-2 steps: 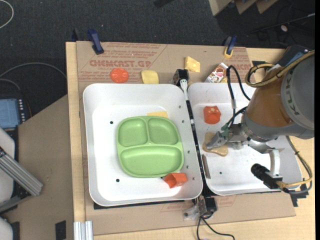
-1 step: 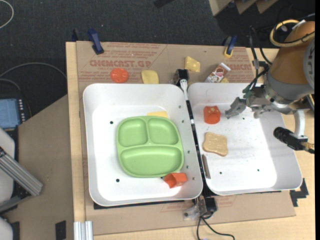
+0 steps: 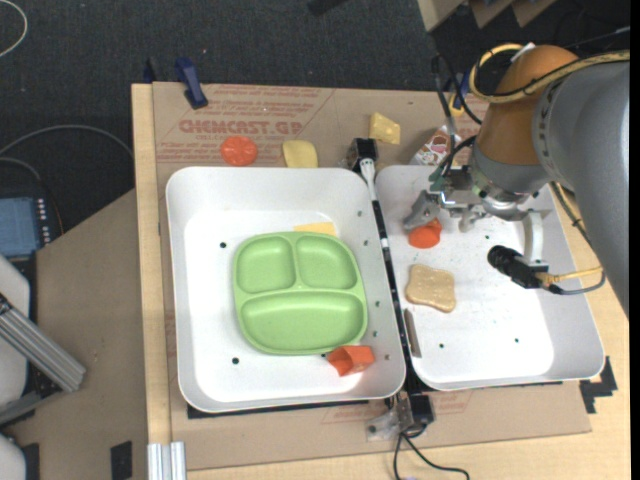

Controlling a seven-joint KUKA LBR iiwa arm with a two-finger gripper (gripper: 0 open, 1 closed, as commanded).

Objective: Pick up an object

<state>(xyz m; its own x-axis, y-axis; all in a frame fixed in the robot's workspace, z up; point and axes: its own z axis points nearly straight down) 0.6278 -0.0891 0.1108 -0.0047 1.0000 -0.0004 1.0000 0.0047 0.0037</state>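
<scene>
Gripper [image 3: 432, 211] hangs low in the right bin [image 3: 570, 353], its state impossible to tell, just above an orange piece [image 3: 425, 235]; toast slice [image 3: 431, 288] lies nearer.

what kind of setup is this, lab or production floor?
Most likely a robotics lab test bench, not production. Two white bins sit on a cardboard sheet, toy items like an orange piece and a green divided plate are scattered about, and loose cables trail off.
</scene>
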